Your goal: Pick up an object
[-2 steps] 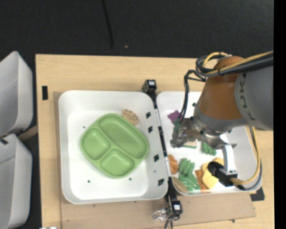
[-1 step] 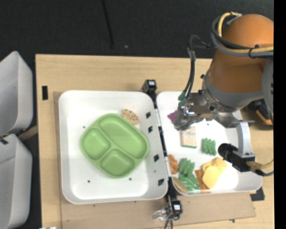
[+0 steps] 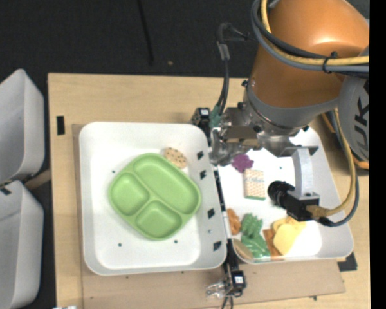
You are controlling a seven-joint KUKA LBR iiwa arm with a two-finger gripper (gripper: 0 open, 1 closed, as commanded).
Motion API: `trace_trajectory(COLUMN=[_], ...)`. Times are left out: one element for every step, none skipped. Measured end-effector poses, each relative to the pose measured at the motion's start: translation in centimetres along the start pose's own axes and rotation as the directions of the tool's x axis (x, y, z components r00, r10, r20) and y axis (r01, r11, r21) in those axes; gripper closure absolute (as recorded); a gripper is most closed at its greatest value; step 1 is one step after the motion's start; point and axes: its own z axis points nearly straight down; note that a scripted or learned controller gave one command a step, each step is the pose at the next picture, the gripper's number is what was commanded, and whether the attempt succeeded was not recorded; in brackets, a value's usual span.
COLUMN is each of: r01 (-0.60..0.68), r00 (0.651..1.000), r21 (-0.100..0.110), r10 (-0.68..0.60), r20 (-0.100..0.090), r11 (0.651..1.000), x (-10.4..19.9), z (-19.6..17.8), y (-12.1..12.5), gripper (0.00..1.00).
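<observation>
The arm (image 3: 309, 50) is a bulky rounded orange shell above a grey metal wrist section, ringed by yellow and black cables. A thin black cable loops off one side. The end effector (image 3: 226, 143) is dark grey metal.

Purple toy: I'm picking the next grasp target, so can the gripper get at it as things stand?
Probably yes. The purple toy lies apart from the card in the right bin, just below the gripper, with nothing on top.

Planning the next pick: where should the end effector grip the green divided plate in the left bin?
Grip the green divided plate on its raised outer rim at the lower left edge, coming straight down. It lies flat, too wide to span, with bare bin floor there; the cookie crowds the upper edge.
</observation>
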Motion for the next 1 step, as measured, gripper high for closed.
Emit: trace_trajectory(r01=[-0.013], r00=[1.000], r21=[-0.007], r10=[0.013], r20=[0.002], r11=[1.000], x=[-4.77], z=[-10.74], y=[0.12], gripper=[1.00])
